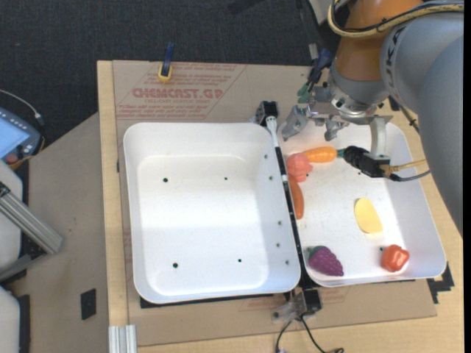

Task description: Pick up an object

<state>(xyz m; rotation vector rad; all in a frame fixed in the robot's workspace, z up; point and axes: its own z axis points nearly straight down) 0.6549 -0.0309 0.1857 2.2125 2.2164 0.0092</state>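
My gripper hangs over the far left part of the right bin, open, with bare white bin floor showing between its fingers. Just below it lies a small orange carrot, apart from the fingers. A pink piece sits beside the carrot against the bin's left wall, and a long orange-red piece lies under it. Further forward are a yellow oval piece, a red pepper and a purple bunch of grapes.
The left bin sits beside the right one, their rims meeting along a central divider. Both rest on a cardboard sheet with a blue and yellow clip at its far edge. The grey arm reaches in from the upper right.
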